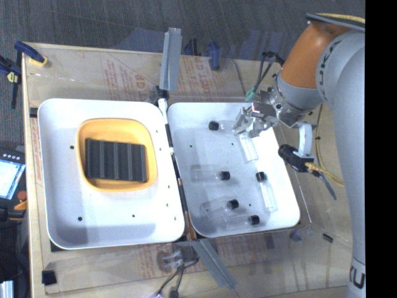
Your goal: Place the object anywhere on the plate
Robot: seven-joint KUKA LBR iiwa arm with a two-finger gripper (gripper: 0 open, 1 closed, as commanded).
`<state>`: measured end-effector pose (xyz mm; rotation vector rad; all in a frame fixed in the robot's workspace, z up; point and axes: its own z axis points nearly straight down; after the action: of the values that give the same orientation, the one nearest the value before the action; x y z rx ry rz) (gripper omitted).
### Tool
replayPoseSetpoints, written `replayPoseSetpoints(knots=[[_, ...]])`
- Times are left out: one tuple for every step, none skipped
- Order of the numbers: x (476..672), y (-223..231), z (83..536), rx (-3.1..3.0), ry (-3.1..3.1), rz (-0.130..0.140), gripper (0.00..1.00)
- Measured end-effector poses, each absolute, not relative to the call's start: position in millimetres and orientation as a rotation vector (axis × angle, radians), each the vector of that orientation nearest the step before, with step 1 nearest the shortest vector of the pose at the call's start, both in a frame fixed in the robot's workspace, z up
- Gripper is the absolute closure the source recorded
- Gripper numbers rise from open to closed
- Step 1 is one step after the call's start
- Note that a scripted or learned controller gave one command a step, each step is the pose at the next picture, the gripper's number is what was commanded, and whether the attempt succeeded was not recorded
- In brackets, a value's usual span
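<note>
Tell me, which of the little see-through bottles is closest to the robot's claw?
The clear vial lying right under the gripper, at the far side of the right bin. The other vials lie nearer the bin's front, like the one by its right wall.

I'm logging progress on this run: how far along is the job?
Nothing looks placed yet: the yellow plate in the left bin carries a dark ribbed insert and no vial. The gripper is over the right bin, just above a clear vial; whether it grips is unclear. Several black-capped vials lie there. Picking and transfer remain.
</note>
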<state>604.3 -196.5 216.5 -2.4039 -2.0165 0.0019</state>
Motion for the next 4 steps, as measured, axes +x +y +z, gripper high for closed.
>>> replayPoseSetpoints(knots=[[584.9,-125,225,-2.254,-2.182,0.005,1.00],[621.9,-20,314,-2.173,-2.266,0.001,1.00],[622.4,-42,196,-1.808,-2.563,0.006,1.00],[597.0,-21,191,-1.507,-2.750,0.005,1.00]])
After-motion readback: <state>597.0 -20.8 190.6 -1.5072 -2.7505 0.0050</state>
